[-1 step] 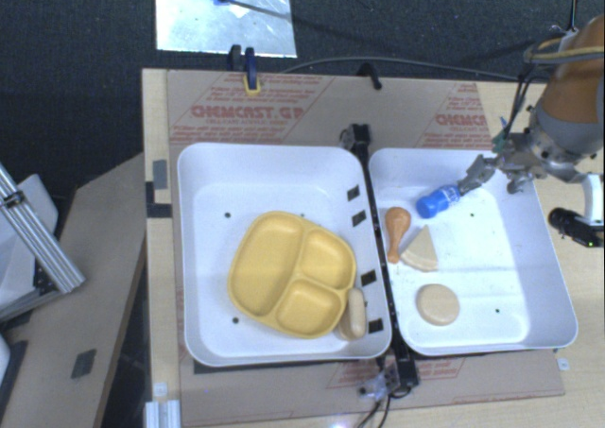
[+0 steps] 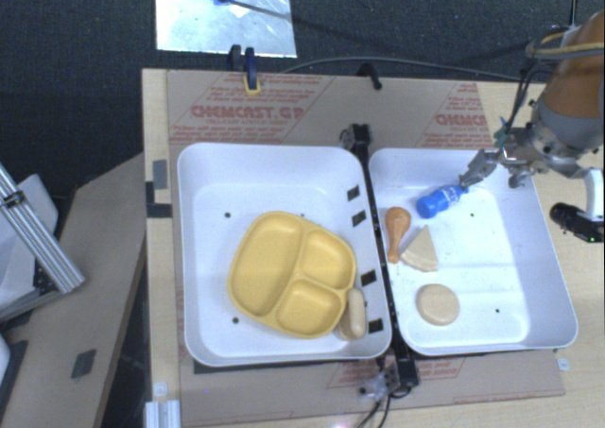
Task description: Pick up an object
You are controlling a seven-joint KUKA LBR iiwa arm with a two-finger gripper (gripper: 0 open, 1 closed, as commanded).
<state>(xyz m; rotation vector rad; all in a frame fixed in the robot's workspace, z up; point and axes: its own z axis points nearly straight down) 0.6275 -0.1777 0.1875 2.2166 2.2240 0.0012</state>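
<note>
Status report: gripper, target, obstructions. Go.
Gripper over right bin, at blue bottle; grip unconfirmed. Drumstick, wedge, round cookie lie close by. Yellow tray in left bin.

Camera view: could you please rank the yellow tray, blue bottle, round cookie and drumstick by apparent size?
1. Yellow tray
2. Round cookie and drumstick, too alike to rank
3. Blue bottle, slightly smaller
</note>
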